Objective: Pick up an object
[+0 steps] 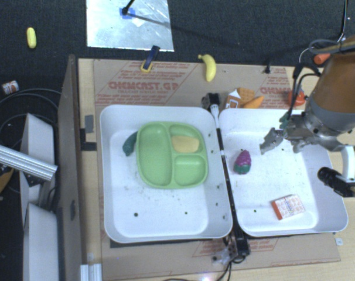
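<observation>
Camera view: claw [273,140] over right bin [324,215], fingers' state unclear; arm [341,81] cut off at right edge.

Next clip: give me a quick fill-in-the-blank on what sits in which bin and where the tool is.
1. The green plate lies in the ____ bin.
2. The purple toy lies in the ____ bin.
3. The tool hovers over the ____ bin.
4. The small orange box lies nearest that bin's ____ edge.

Missing words: left; right; right; front

- Bench [166,78] is bearing two white bins: left bin [116,215], right bin [318,218].
- Banana [209,67] is lying on the bench behind them.
</observation>
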Tool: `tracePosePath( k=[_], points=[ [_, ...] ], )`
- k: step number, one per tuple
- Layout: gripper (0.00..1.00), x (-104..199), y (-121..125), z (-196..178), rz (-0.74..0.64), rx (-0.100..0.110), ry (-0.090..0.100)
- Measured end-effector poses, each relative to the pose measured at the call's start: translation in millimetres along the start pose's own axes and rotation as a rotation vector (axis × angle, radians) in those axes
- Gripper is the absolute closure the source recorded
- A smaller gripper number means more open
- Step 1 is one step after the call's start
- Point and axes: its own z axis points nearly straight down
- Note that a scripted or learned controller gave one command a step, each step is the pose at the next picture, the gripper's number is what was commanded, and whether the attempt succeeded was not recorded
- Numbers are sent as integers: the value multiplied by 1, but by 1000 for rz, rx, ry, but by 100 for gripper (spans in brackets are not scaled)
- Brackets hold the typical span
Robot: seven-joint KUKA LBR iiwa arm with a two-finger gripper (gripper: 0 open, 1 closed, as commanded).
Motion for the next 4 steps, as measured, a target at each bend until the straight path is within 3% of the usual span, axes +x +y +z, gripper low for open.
tracePosePath(
  k=[1,2,3,4],
  points=[
    [0,-6,57,75,-3,2,-1],
    [0,4,79,135,-3,4,0],
    [0,0,57,162,2,3,0],
    [0,1,59,161,2,0,0]
  ],
)
